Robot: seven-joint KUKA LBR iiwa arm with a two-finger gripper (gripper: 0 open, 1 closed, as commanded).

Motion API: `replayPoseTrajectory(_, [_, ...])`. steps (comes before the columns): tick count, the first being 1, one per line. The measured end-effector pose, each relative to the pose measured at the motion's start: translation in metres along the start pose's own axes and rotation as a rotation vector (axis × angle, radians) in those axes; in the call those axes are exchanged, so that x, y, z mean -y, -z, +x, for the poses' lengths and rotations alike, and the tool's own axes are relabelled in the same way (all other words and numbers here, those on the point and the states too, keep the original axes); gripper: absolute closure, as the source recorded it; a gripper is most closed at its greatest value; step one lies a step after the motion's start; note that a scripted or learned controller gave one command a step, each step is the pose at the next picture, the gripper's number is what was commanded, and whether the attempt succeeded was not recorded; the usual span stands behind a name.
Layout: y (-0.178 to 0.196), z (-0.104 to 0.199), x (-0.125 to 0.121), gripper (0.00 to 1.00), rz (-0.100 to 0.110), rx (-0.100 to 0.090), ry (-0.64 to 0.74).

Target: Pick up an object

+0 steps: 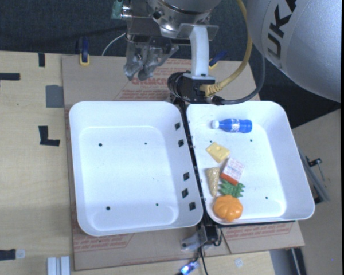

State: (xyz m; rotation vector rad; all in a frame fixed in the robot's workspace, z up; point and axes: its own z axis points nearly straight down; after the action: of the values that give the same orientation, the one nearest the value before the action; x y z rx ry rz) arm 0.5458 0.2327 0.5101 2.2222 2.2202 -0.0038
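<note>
Hovering at top centre: grey two-finger gripper (144, 67), fingers seemingly together, gripping nothing. Pre-grasp step. Next: opening, then descending toward small blue plastic bottle (232, 125) in white right bin (286, 153).

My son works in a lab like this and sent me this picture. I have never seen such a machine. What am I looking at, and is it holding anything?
The big grey shape at the top is a robot arm. It reaches in from the right, and the camera looks down on the bench from above at a slant. At the arm's end is its gripper, a two-fingered hand, hanging over the brown board behind the bins with nothing between its fingers.

Below it are two shallow white bins. In the right bin lie a small blue bottle, a yellow wedge like cheese, a small red and white packet, a carrot-like toy and an orange pumpkin-like toy. The left bin sits beside it.
</note>
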Motion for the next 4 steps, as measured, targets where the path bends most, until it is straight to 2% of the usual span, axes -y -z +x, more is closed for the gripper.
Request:
replayPoseTrajectory(1, [0.0,0.0,0.031,1.0,0.001,-0.001,0.003])
replayPoseTrajectory(2, [-0.086,0.0,-0.022,1.0,0.005,0.003,0.0])
replayPoseTrajectory(3, [-0.019,-0.008,0.039,1.0,-0.005,-0.005,0.006])
replayPoseTrajectory(4, [-0.064,0.001,0.022,1.0,0.003,0.001,0.002])
